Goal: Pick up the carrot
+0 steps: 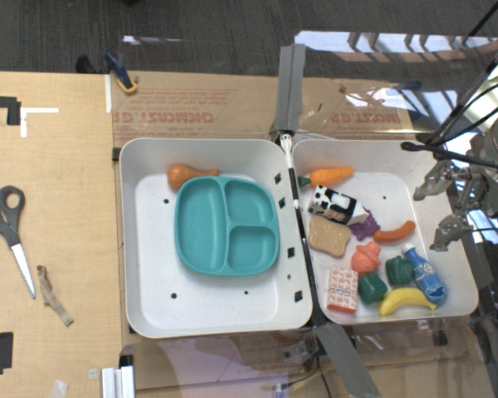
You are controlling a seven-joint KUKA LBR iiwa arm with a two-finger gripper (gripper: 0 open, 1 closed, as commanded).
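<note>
The carrot, orange with a small green top, lies at the far left of the right bin, close to the divider. My gripper hangs over the right side of that bin, well to the right of the carrot and apart from it. It is open, its two grey fingers spread with nothing between them.
Near the carrot lie a black-and-white cow toy, bread slice, purple piece and red sausage. At the front sit a banana, blue bottle and green pieces. The left bin holds a teal plate and an orange drumstick.
</note>
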